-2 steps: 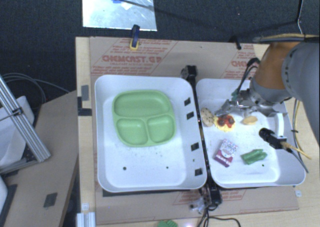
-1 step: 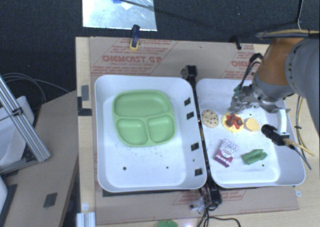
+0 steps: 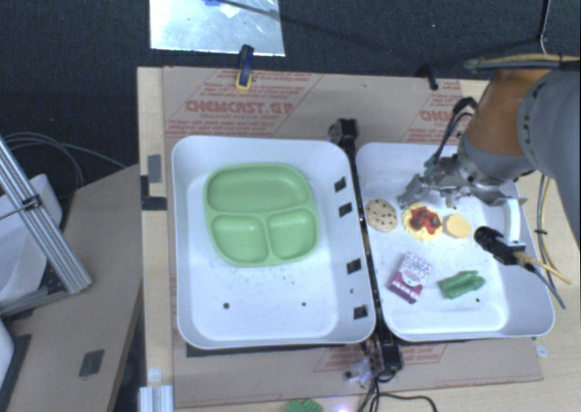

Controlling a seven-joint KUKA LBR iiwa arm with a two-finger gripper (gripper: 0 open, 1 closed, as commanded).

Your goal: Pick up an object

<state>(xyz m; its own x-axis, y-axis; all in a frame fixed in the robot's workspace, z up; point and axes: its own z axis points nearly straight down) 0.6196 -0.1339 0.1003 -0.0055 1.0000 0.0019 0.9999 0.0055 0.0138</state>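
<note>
- Camera view: worktop (image 3: 290, 97) w/ two shallow white bins side by side, left bin (image 3: 186, 220) and right bin (image 3: 526, 310).
- Left bin: green divided plate (image 3: 261, 212), three compartments, lying flat in upper-left part of bin; a few dark specks on bin floor below it.
- Right bin: five small items on bin floor, i.e. the candidate pick objs.
- Cookie (image 3: 381, 216) w/ dark chips, close to left wall of right bin.
- Red-and-yellow round piece (image 3: 423, 221) just beside cookie, on its right.
- Pale yellow piece (image 3: 458, 226) right up against red-and-yellow piece; touching or a hair apart, can't tell.
- Pink packet (image 3: 411, 276) lower in bin, tilted, well below cookie.
- Green item (image 3: 461, 284) near packet on its right, not touching.
- Arm (image 3: 545, 120), grey w/ orange band, reaching in from right over upper part of right bin.
- End effector (image 3: 425, 185) low over right bin, just above red-and-yellow piece in the view, between cookie and pale yellow piece.
- Grip width unreadable, metal parts blur together: can't tell whether spread or closed.
- Contact btw end effector and any item: can't tell.
</note>
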